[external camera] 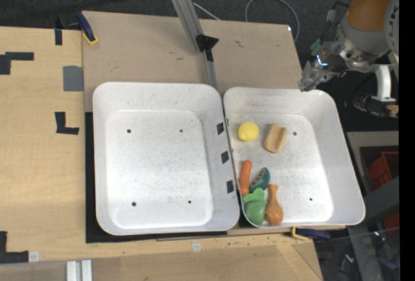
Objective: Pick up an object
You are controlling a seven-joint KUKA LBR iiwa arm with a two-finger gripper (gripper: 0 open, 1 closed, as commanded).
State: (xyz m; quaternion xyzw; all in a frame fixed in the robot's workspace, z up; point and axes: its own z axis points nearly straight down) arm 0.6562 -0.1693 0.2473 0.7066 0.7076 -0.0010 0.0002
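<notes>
The right bin (337, 143) holds several small items. A yellow ball (248, 132) lies beside a tan bread-like block (275, 137) near the bin's back left. Toward the front left lie an orange carrot (245, 176), a teal and red piece (260, 177), a green item (256, 205) and an orange drumstick-shaped item (274, 205). My gripper (310, 77) hangs above the bin's back right corner, up and to the right of the tan block, apart from every item. Nothing shows between its fingers.
The left bin (155, 156) sits beside the right one. A slanted metal rail (188, 13) runs down to the gap between the bins. A brown board (162, 46) lies behind them. A blue and yellow clamp (87, 30) sits at the board's back left.
</notes>
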